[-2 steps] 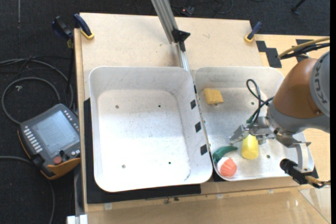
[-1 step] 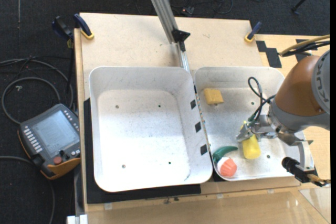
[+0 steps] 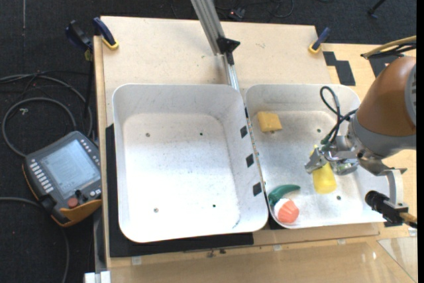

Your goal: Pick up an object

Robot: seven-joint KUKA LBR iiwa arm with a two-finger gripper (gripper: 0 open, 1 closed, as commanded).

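The gripper (image 3: 326, 164) hangs directly over a small yellow block (image 3: 324, 180) in the right bin (image 3: 301, 97), its grip impossible to judge; the block looks light, soft, best pinched across its sides.

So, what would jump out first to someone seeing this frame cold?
The grey and orange arm reaching in from the right, its gripper low over a yellow object in the right bin. Next, the orange and green carrot-like toy at that bin's near left corner, and a tan block farther back.
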